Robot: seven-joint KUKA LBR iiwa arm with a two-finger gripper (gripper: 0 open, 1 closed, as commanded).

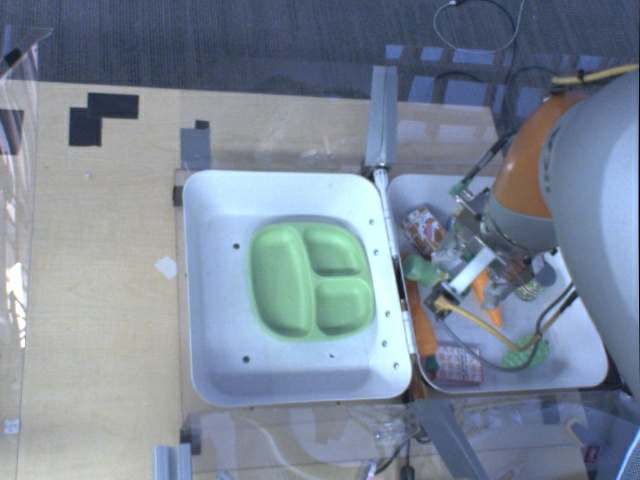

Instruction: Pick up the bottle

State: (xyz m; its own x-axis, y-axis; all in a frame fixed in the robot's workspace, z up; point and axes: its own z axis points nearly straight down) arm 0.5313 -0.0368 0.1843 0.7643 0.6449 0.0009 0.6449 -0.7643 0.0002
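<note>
The arm reaches into the right bin (590,368) from the right, its orange band above the wrist. My gripper (462,273) hangs low over the middle of that bin, among the clutter. Just left of it, by the bin's left wall, lies a small green object (419,268) that looks like the bottle, partly covered by the gripper's body. I cannot make out anything held by the gripper.
The right bin also holds a printed can (424,230), an orange carrot (425,334), a patterned packet (458,365), a green toy (527,354) and a small jar (529,289). A green divided plate (310,280) lies in the left bin (215,268).
</note>
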